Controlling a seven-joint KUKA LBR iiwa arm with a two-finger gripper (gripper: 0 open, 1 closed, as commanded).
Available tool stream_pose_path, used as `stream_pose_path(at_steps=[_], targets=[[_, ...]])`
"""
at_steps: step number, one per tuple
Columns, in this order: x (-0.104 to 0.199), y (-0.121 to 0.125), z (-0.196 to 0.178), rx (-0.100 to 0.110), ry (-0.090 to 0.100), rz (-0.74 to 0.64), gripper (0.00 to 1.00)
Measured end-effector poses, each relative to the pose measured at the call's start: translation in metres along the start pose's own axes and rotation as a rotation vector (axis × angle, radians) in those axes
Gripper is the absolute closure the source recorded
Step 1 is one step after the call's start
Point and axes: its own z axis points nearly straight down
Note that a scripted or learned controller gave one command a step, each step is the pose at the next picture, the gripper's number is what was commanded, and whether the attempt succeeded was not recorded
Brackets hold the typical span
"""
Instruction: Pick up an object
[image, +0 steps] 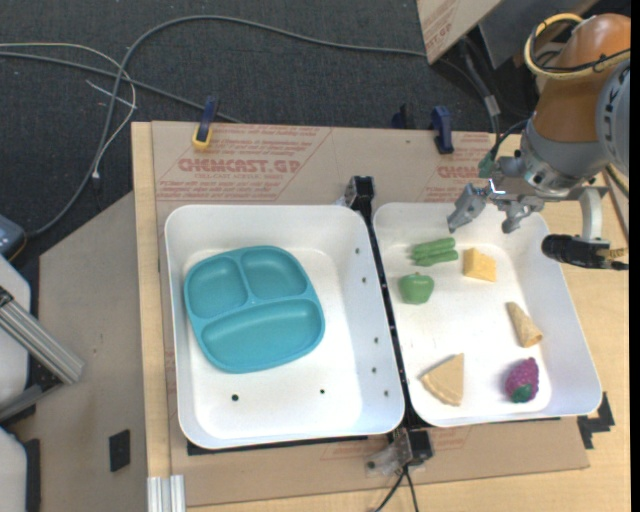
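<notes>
cardboard-covered bench with two white bins side by side

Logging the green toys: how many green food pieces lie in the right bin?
2: a green bean bundle near the bin's far-left part, and a green pepper just nearer, beside the divider. None seem hidden.

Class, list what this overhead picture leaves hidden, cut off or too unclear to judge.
1. Arm: its upper part is cut off by the top and right edges of the camera view.
2. Claw: small and slightly blurred over the right bin; nothing visible between its open fingers.
3. Purple toy: too small to identify.
</notes>
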Motion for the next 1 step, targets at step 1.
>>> stream_pose_path(at_steps=[1], targets=[[0.0003,0.0024,-0.0083,-0.013,-0.002,-0.002,0.0]])
